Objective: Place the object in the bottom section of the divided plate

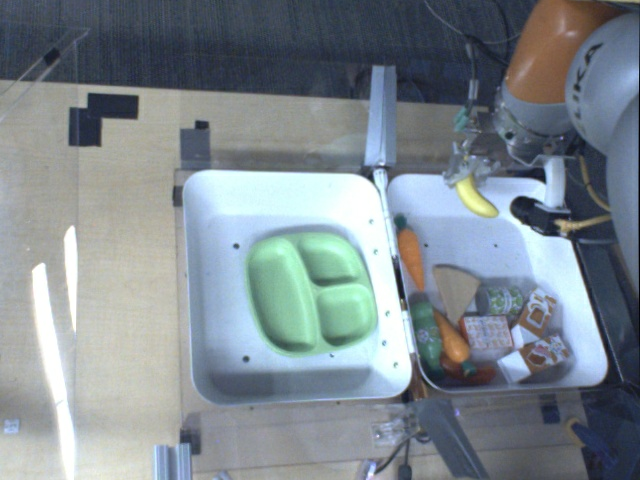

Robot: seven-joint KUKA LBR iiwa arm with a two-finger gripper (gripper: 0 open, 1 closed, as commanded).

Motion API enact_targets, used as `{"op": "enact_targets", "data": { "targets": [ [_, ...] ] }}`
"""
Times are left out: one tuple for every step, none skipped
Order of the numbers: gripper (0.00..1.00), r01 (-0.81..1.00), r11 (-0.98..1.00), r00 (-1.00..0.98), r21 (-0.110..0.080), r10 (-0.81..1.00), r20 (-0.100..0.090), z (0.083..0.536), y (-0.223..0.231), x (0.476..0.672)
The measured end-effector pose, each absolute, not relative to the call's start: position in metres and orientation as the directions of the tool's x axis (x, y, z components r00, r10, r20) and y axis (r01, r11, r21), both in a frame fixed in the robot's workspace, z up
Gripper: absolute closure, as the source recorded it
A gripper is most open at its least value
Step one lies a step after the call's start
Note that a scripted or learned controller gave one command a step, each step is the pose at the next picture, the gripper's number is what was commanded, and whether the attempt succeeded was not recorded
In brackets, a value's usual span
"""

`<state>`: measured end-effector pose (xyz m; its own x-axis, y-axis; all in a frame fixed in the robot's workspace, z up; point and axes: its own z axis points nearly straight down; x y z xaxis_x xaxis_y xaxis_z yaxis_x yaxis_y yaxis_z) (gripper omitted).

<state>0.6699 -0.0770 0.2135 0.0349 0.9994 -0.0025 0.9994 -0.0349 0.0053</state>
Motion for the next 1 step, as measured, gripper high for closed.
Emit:
{"op": "enact_targets", "data": {
  "targets": [
    [1.00, 0.987, -0.163, 0.163, 0.003, 0.987, 0.001, 0.1849, -0.0422, 0.6363]
  ]
}}
